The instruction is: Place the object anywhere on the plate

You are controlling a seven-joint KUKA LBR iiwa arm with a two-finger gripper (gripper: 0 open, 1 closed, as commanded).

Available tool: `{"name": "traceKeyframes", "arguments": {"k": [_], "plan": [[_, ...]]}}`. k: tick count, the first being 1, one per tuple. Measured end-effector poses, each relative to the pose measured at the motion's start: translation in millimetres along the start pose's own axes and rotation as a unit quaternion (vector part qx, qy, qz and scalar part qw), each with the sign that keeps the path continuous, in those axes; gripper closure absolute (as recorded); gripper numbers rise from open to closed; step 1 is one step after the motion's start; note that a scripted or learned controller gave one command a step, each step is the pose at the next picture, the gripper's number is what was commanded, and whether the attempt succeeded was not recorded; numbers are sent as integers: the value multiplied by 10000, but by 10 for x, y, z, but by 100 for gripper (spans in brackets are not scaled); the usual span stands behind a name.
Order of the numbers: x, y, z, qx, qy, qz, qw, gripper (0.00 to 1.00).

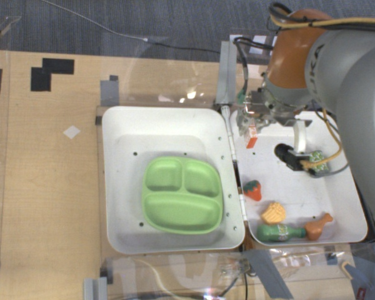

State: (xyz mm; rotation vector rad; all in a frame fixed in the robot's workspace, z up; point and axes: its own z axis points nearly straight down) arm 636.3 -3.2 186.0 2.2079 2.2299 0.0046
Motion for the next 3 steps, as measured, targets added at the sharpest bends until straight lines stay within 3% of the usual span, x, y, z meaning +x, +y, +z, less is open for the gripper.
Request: {"name": "traceKeyframes", "arguments": {"k": [1,2,3], "plan": [[653,-580,-96,5,7,24,10000,100],[1256,-969,-252,14,11,27,10000,100],[1251,-968,-252,13,10,32,10000,0]]}}
